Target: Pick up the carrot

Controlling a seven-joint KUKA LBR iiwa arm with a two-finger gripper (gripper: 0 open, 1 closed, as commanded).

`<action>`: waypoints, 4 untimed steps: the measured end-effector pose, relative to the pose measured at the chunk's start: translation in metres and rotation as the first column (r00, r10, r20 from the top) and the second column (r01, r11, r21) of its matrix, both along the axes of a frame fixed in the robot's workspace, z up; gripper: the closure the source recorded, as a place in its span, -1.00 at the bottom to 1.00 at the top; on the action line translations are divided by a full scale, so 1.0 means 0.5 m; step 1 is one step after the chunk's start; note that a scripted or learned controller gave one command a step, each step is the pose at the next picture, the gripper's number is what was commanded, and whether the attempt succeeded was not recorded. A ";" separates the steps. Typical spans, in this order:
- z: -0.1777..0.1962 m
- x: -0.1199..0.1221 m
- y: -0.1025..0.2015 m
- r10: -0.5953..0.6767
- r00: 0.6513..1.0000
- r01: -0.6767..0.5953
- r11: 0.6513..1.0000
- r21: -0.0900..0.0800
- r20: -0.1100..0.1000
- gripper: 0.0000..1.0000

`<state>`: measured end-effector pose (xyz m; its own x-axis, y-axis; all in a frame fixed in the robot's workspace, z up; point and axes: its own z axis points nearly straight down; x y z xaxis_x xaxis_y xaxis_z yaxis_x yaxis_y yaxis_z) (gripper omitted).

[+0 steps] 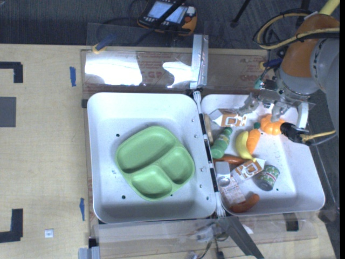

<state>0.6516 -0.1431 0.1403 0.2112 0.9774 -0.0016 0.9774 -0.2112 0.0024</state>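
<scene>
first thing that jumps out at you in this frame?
The green divided plate lying alone in the left bin. Next, the clutter in the right bin: an orange carrot beside a yellow banana, a green bottle, a can and a sausage near the front. The grey arm hangs over that bin's far right corner, its tool just above the carrot.

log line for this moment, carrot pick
gripper over right bin far end | carrot beside banana, not held | green plate in left bin
</scene>
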 end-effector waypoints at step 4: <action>-0.088 -0.089 -0.084 -0.284 0.959 0.284 0.959 0.003 0.000 1.00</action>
<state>0.6072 -0.1850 0.0964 0.4797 0.8774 0.0019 0.8774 -0.4797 0.0020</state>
